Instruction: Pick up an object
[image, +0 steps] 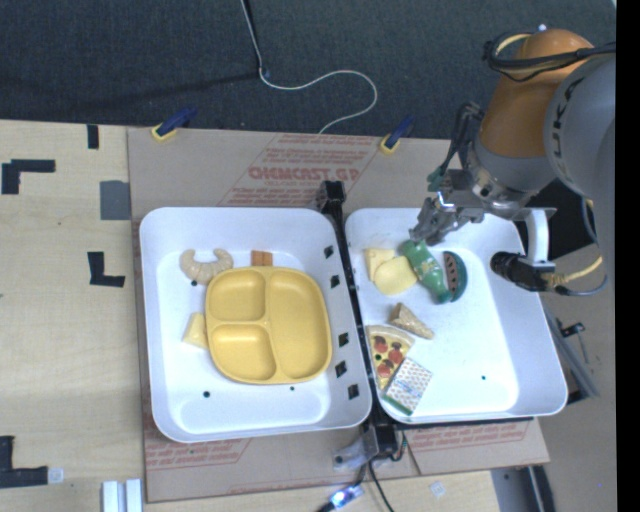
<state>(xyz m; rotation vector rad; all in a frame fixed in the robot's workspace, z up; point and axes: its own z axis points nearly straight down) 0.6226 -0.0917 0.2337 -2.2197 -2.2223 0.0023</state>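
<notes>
Camera view: I have the claw (432, 225) over the far part of the right bin (500, 385), arm (540, 100) reaching in from the right. I cannot tell whether it's open or closed; the tip is dark and too small to resolve here, and I see nothing clearly held.

Closest candidate is the green toy (428, 268), lying just below and touching or nearly touching the claw tip; contact is not resolvable. A dark red slice (457, 275) sits right beside the green toy on its far side from the bin divider. The pale yellow piece (391, 271) is just left of the green one, a little further from the claw. Further toward me from the claw: a tan wedge (410, 320), a pizza slice (386, 350) and a small patterned packet (408, 382). Well off to the claw's left, in the left bin (165, 300), a yellow divided plate (268, 325) with a tan curled piece (203, 264) beyond it.

My read: this is the approach/descent step, pick not yet made. Next move calls for settling straight down onto the green toy, then closing and lifting. Risk: the items are crowded, so a finger may land on the yellow piece or the red slice instead of straddling the target.
</notes>
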